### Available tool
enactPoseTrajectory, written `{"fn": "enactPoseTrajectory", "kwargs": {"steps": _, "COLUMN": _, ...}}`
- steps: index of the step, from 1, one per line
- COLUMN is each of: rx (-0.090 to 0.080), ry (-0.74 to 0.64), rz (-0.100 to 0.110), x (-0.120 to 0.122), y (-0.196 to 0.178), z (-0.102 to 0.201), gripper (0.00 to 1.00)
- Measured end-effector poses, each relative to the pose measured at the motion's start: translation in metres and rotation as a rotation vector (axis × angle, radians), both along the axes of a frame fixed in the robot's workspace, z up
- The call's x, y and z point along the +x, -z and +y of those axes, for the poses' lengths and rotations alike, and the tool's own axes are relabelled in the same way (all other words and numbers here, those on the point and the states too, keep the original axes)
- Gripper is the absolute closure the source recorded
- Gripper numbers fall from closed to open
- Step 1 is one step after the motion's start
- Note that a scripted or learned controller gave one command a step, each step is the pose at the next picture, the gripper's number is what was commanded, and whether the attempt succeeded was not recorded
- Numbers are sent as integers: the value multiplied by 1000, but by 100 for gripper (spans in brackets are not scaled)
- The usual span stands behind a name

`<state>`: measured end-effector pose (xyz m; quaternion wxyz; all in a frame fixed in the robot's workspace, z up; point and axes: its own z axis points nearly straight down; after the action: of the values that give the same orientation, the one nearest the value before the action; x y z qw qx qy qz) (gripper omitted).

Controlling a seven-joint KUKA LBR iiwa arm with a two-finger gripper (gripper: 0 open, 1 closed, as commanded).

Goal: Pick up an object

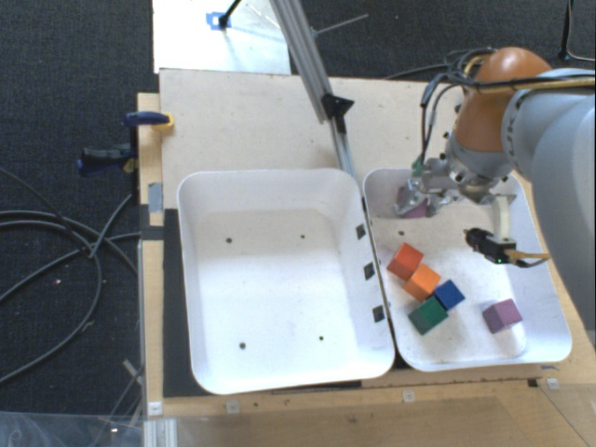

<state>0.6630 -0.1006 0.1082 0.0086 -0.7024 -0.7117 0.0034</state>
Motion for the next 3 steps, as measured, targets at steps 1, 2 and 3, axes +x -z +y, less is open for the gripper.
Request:
{"fn": "enactPoseTrajectory", "kwargs": {"steps": 1, "rx": -4, "ry": -1, "rz": -28, "x": 18, "y": -88, "z": 86, "gripper": 100}}
{"fn": "enactPoseTrajectory", "kwargs": {"steps": 2, "rx": -8, "ry": 7, "rz": -19, "x": 16, "y": -83, "z": 79, "gripper": 0}}
{"fn": "enactPoseTrajectory", "kwargs": {"steps": 3, "rx": -10, "ry": 19, "rz": -11, "x": -37, "y": -32, "z": 7, "gripper": 0}}
